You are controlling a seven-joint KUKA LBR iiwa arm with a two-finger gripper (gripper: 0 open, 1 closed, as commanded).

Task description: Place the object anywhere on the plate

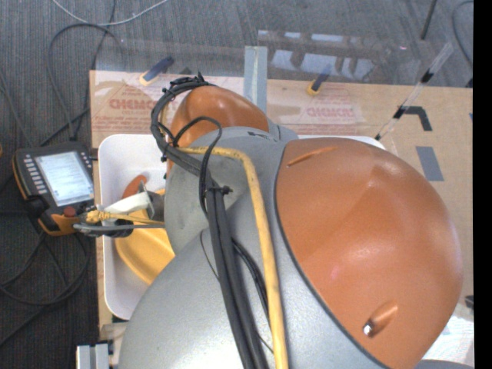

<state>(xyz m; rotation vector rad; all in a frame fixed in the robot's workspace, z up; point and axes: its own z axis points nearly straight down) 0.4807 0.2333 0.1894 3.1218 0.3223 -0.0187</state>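
Observation:
The arm's grey and orange body hangs over the bench and covers most of both bins. In the left bin a yellow plate shows partly from under the arm. Just above the plate lies an orange rounded object, with a white wedge-shaped piece beside it. A slender tool with a yellow-orange handle lies across the bin's left rim, its inner end over the plate's edge. Whatever sits further right in the bin is hidden by the arm.
A teach pendant lies on the floor left of the bench. Black cables loop off the arm's wrist. A sliver of the right bin's rim shows at the back. Cardboard lines the bench's far side.

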